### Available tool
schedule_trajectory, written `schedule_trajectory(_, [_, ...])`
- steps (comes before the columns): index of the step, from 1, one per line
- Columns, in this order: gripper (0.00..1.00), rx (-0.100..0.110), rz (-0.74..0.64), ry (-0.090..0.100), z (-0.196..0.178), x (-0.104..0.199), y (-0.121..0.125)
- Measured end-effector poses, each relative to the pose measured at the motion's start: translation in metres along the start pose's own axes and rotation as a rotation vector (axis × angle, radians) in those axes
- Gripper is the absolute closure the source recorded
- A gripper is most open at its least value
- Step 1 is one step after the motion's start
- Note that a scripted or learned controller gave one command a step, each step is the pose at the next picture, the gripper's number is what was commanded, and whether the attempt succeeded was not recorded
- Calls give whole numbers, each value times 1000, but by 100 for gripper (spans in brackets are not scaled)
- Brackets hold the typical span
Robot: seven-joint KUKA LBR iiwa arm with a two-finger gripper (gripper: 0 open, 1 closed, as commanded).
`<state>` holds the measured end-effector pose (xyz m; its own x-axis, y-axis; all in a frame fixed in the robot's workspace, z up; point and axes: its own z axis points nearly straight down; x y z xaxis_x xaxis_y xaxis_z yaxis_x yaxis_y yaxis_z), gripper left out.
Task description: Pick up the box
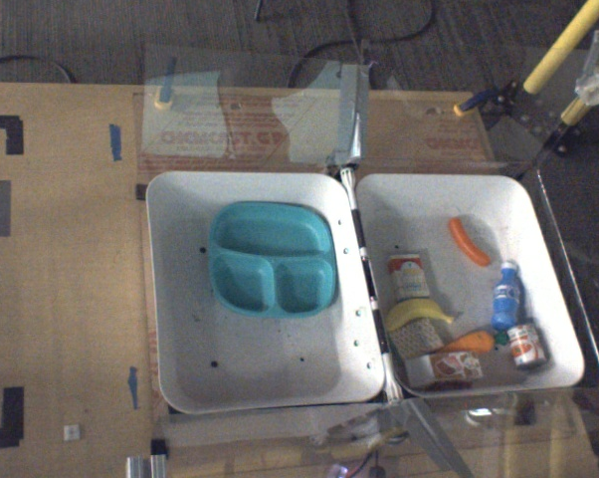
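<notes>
A teal divided plate lies in the left bin, left of centre. At lower right, the box lies flat by the right bin's near wall, below a banana and left of a small can.

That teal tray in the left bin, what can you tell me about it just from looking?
The teal tray looks like smooth moulded plastic, a rounded rectangle with a raised rim. Ridges split it into three compartments: one long one across the far side, two smaller ones nearer the camera. All three look bare. It lies flat, right side up, on the floor of the left bin, toward the far half, touching only that floor.
</notes>
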<state>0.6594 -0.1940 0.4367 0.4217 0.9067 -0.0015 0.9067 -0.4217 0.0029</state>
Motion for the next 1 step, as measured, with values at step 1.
schedule_trajectory(1, [100,3,-288,1,201,-8,12])
